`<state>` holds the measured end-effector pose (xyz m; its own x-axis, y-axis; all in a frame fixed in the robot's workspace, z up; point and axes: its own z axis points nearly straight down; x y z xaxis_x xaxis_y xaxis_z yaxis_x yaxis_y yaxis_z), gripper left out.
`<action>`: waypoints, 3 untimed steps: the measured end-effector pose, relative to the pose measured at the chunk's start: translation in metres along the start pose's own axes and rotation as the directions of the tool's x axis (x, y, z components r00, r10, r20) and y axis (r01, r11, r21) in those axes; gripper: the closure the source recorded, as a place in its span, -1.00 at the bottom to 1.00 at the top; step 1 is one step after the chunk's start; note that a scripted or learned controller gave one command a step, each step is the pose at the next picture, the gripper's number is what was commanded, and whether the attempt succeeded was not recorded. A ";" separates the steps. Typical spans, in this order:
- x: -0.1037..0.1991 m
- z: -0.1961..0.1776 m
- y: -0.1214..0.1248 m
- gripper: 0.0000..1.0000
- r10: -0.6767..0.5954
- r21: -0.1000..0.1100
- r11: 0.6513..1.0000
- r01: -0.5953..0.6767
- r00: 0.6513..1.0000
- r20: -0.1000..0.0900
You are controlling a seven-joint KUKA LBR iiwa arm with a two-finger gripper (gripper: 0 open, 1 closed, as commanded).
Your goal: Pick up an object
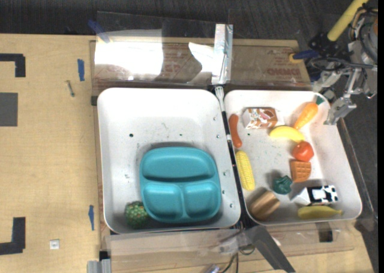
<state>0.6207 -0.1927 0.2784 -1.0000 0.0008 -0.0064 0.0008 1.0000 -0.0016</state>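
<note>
My claw (343,105) hangs at the frame's right edge beside the carrot (305,115) in the right bin (351,173); I cannot tell its opening. Crowded toys risk a glancing miss.

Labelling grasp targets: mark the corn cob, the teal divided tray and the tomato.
corn cob (244,169), camera view, middle of the cob
teal divided tray (178,164), camera view, floor of its long upper compartment
tomato (303,151), camera view, centre of the red body
</note>
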 end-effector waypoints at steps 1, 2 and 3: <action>0.061 0.125 -0.031 -1.00 -0.090 -0.005 0.996 0.090 0.996 -0.010; 0.100 0.154 -0.014 -1.00 -0.050 0.009 0.999 0.050 0.998 0.031; 0.101 0.166 -0.002 -1.00 0.009 0.011 1.000 -0.010 0.999 0.047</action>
<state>0.5206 -0.1948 0.1117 -0.9985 0.0100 -0.0535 0.0107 0.9999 -0.0126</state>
